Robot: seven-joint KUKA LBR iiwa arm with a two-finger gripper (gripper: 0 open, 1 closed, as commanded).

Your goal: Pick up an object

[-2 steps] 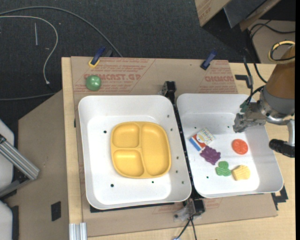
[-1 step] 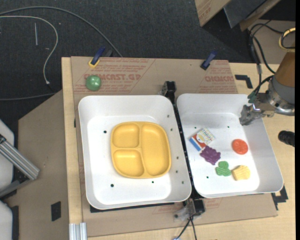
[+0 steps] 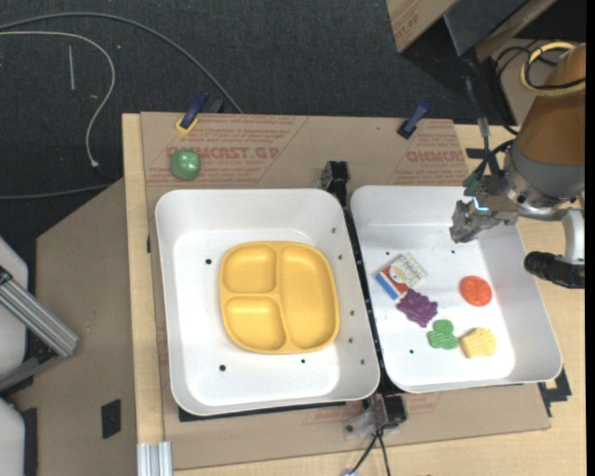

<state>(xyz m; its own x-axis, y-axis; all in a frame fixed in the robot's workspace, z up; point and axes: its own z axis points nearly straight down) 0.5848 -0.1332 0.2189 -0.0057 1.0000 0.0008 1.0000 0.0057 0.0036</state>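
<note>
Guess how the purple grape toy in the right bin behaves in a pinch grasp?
The purple grape toy looks like moulded plastic: probably stiff and light. Its bumpy surface may slip or twist between fingers. It lies flat, so rolling seems unlikely, but the small box sits close and could get nudged.

I work in what looks like a robotics lab. My bench is a sheet of plain cardboard (image 3: 307,153) held down by blue clamps (image 3: 193,112), with two shallow white bins (image 3: 181,279) bolted side by side on it. Loose white cables (image 3: 93,139) trail across dark carpet (image 3: 56,112) beyond the bench, an aluminium rail (image 3: 33,311) juts in at one side, and a cardboard box (image 3: 418,19) sits at the back. The toy food pieces (image 3: 444,335) and a yellow divided plate (image 3: 279,297) look like test props, not household goods
</note>
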